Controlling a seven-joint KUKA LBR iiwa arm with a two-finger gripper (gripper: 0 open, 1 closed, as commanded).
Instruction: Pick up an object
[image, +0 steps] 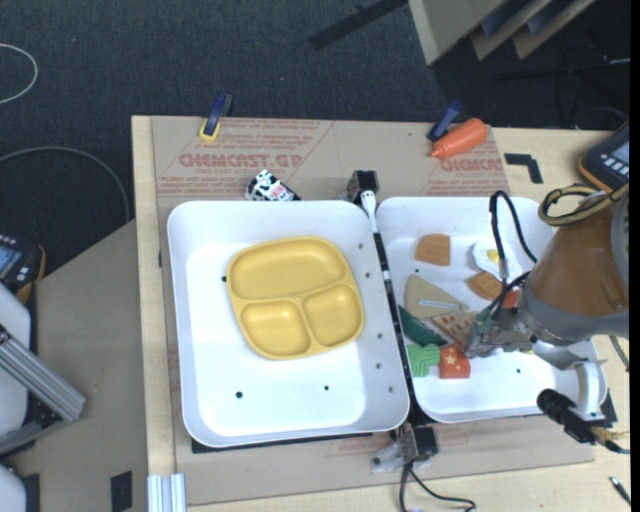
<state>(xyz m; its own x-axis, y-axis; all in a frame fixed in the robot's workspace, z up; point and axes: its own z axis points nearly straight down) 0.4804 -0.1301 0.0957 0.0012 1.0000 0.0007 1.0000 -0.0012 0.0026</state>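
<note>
Heaped at the left side of the right bin (520, 400), lower right of frame: red block (455, 366), green piece (424, 358), beige wedge (432, 297); farther up, a tan slice (433, 249) and an orange bit (486, 285). In the left bin (200, 300), a yellow divided tray (293, 296). Low over the heap, just right of the red block, the hand (490, 335); spread or pinched, cannot tell. Printed in red on the worktop (160, 160): "CHEMCAST GP".
</note>
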